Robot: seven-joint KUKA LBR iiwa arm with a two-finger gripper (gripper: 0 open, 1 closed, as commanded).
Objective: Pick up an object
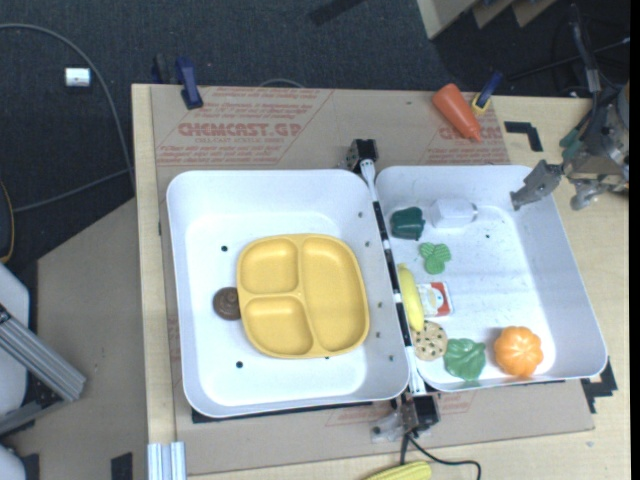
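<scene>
Peeking from under yellow tray (300, 296): brown disc (226, 303).

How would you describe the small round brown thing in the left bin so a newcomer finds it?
Start at the left white bin. The yellow three-section plastic plate lies mid-bin; the round brown disc peeks from under its left edge, the bin's one dark item.

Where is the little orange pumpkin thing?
The orange pumpkin sits in the near right corner of the right bin, just right of a green leafy toy and the cookie.
</scene>
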